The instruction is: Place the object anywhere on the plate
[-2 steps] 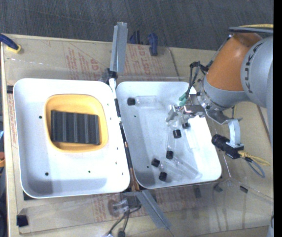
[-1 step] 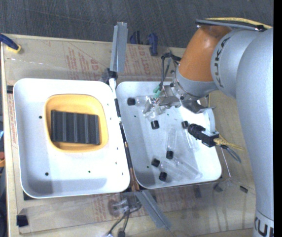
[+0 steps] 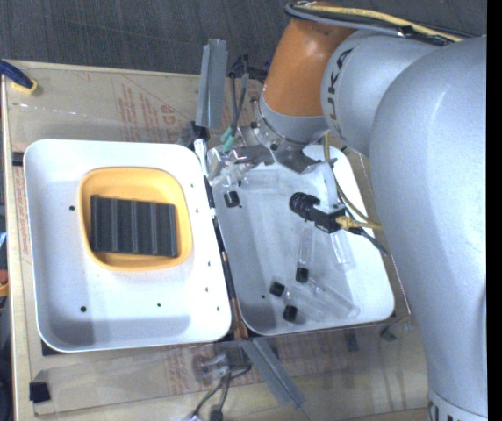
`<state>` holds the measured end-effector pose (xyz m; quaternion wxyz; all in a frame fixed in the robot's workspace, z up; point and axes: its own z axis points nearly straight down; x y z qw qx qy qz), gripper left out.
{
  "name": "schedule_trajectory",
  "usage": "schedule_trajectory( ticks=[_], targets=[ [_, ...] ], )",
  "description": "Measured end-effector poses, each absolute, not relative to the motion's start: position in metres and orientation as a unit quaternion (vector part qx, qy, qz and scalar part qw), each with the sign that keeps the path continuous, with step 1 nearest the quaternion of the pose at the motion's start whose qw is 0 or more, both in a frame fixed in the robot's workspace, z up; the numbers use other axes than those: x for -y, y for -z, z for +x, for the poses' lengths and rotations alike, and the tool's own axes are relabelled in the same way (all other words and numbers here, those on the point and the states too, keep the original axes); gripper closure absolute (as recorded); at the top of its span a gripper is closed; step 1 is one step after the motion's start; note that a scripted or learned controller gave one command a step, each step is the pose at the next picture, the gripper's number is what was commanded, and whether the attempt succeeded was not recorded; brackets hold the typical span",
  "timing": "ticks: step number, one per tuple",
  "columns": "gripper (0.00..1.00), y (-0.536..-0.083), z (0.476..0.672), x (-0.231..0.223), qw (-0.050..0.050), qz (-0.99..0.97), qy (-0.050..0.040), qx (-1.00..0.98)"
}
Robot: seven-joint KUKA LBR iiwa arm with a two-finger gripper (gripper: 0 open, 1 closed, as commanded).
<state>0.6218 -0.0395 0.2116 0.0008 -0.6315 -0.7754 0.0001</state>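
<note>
A yellow plate with a dark ribbed centre lies in the left white bin. Several clear tubes with black caps lie in the lower half of the right bin. My gripper is low over the top-left corner of the right bin, close to the wall between the two bins. A small dark piece sits just below it; whether it is held or lying on the bin floor is unclear. The arm's grey body and orange band cover the bin's upper right.
A black plug and cable hang off the wrist over the middle of the right bin. Metal brackets stand behind the bins' divide. A blue clamp grips the bench's far-left corner.
</note>
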Motion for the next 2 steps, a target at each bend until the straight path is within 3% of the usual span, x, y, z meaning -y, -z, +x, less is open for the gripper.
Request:
schedule_trajectory(
  ticks=[1,2],
  targets=[
    [1.00,-0.2059,0.6247,-0.0023,0.002,-0.591,-0.0008,0.807],
    [0.00,-0.2060,0.6247,-0.0022,0.002,-0.591,-0.0008,0.807]
  ],
)
